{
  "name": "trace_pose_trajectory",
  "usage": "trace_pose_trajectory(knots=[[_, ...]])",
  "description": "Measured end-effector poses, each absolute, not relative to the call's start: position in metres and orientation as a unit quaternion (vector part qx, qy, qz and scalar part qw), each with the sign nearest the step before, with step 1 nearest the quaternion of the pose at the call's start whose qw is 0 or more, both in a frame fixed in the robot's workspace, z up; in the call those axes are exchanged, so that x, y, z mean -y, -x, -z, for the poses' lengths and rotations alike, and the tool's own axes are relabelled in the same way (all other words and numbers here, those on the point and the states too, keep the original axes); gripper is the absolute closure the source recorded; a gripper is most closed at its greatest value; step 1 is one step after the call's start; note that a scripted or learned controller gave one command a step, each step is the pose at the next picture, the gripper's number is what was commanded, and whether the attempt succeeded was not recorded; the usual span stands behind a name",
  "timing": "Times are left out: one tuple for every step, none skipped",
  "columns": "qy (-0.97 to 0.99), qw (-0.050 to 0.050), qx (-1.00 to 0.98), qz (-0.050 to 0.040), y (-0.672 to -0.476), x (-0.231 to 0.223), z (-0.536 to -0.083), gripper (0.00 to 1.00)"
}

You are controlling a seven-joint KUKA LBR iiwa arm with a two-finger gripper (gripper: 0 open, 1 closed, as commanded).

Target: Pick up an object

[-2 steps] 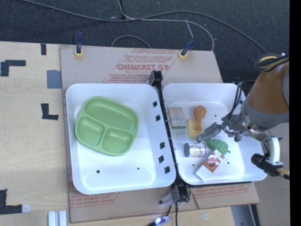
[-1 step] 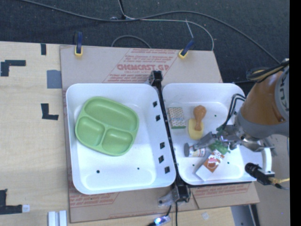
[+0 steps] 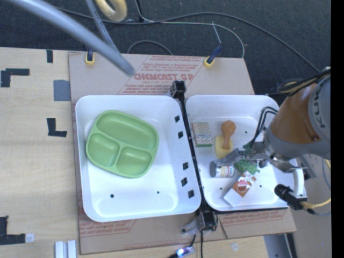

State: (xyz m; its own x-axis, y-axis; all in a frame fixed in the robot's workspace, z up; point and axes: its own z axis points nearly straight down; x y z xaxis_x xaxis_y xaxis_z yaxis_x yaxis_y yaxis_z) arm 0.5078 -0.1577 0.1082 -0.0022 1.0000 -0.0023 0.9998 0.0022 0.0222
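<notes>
Pale wooden bench [image 3: 32, 144] with dark floor beyond. On top lies a sheet of brown cardboard [image 3: 161, 74], printed in red and pinned at the far edge by two yellow clamps [image 3: 90, 58]. Carries two shallow white bins side by side, joined along the middle by black clips [image 3: 185, 165].

Left bin [image 3: 134, 203]: holds a green divided plate [image 3: 122, 144], lying flat toward the far left corner.

Right bin [image 3: 252, 104]: holds all the small things. Near the dividing wall sits a little patterned box [image 3: 201, 133]; just beside it lies a tan toy drumstick [image 3: 228, 133], across a yellow piece [image 3: 220, 144]. Nearer the front lies a small bottle [image 3: 224, 171] on its side, then a red-and-white carton [image 3: 243, 186], tilted, close to the front wall.

Grey arm [image 3: 298, 125] with orange band reaches in from the right over the right bin. Pincer [image 3: 236, 159] hangs low among the things, just above the bottle and beside a green scrap [image 3: 246, 165]. Cannot tell whether spread or closed, nor whether touching anything; no clear sign of anything gripped.

Thin cables [image 3: 226, 31] trail across the floor behind.
</notes>
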Motion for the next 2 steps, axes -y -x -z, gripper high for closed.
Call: trace_pose_trajectory(knots=[[-0.705,0.005,-0.709,-0.0121,-0.512,0.152,-0.119,1.00],[-0.706,0.001,-0.708,-0.0001,-0.507,0.151,-0.179,1.00]])
